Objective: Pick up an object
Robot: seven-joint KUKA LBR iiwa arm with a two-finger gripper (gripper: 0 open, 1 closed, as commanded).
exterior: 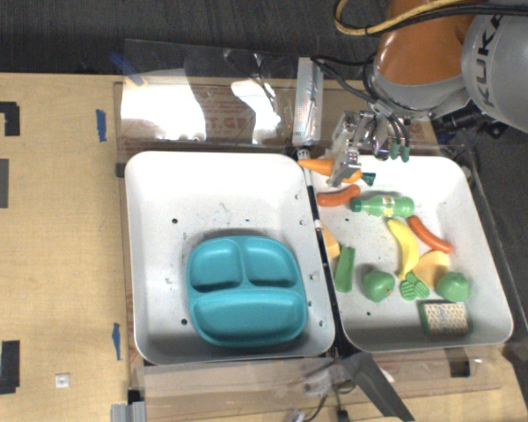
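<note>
Toward the upper right of the frame, the pincer (350, 167) hung over the back left corner of the right bin (475, 236); whether it was wide or narrow could not be told. Just beside it lay an orange carrot (313, 164) and a red-orange sausage (337, 197). Further right and lower sat a green bottle (383, 206), a yellow banana (406, 246), a green pepper (377, 283) and a patterned block (443, 316). The left bin (158, 192) held a teal divided plate (245, 289).
</note>
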